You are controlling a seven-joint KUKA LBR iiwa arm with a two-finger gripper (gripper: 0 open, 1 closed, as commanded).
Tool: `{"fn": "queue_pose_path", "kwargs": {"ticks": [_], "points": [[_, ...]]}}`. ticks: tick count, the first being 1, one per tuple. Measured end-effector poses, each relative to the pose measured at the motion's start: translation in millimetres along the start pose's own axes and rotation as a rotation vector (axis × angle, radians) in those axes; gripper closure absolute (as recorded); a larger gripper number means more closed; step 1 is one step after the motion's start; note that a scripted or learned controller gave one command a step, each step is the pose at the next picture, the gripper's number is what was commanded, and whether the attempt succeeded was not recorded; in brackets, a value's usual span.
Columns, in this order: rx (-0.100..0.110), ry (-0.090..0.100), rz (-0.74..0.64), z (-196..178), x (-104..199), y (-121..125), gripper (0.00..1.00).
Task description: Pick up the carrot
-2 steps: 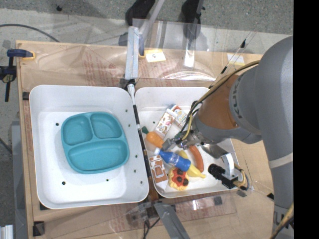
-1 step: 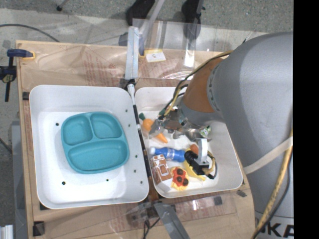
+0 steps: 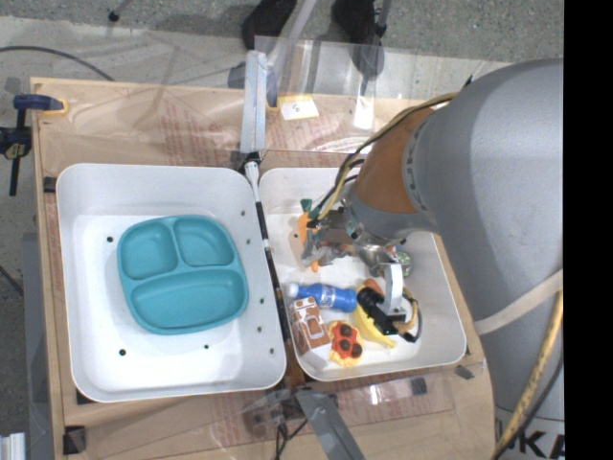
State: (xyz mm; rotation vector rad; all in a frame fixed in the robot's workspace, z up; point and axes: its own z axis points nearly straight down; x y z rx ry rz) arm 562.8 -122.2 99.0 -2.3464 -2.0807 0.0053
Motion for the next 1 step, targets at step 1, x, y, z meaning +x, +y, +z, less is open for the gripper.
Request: {"fn": "queue_pose_path", "kwargs": {"ticks": [1], "points": [[0.010,-0.001,0.130,-85.3,51.6,61.8,1.00]]}}
